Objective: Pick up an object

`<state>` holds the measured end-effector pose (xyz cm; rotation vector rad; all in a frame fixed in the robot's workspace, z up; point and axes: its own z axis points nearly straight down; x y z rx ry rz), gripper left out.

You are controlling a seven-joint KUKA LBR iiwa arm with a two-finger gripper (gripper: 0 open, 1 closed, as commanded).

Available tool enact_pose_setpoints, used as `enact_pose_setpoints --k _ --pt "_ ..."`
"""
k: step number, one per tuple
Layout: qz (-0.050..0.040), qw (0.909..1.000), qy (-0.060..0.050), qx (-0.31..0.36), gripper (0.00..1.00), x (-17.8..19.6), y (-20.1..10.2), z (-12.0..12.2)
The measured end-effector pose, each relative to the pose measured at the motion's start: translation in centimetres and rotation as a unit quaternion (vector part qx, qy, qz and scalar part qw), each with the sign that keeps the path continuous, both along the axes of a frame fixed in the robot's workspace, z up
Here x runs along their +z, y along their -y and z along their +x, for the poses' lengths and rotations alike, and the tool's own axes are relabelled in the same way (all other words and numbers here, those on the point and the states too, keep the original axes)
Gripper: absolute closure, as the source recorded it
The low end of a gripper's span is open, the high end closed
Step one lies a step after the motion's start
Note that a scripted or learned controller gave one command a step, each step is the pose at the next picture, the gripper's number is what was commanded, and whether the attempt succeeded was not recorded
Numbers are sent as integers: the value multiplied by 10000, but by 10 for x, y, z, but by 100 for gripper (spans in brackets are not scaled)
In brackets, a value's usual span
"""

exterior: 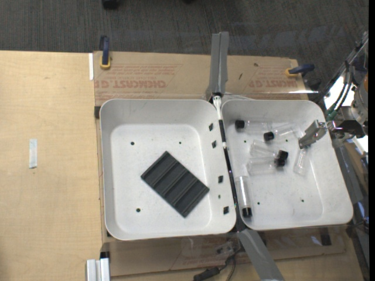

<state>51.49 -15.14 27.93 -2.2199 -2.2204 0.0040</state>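
A dark grey ribbed slab point(174, 184) lies flat and askew in the left bin point(114, 113). The right bin point(328, 215) holds several clear plastic vials with black caps: one cap point(239, 123) near the back left, one point(268, 136) at the middle, one point(281, 157) just below it. A longer clear tube point(243, 196) lies along the bin's left wall. Another clear vial point(300, 163) rests toward the right. My gripper point(311, 134) reaches in from the right, over the right bin's back right part, just above that vial. Nothing shows as held.
The bins stand on brown cardboard point(152, 78) held by clamps point(104, 54) at the back corners. A grey rail point(219, 63) runs between the bins. A wooden bench top point(47, 157) spreads to the left. Arm hardware and cables point(345, 98) crowd the right edge.
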Motion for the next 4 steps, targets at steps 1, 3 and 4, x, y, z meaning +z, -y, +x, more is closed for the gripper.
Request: enact_pose_setpoints --k 1,3,4 --pt "2 10000 1 93 0 -105 8 28" --pt "3 9977 18 673 0 -187 20 37" --pt "5 9949 3 1011 0 -188 24 117"
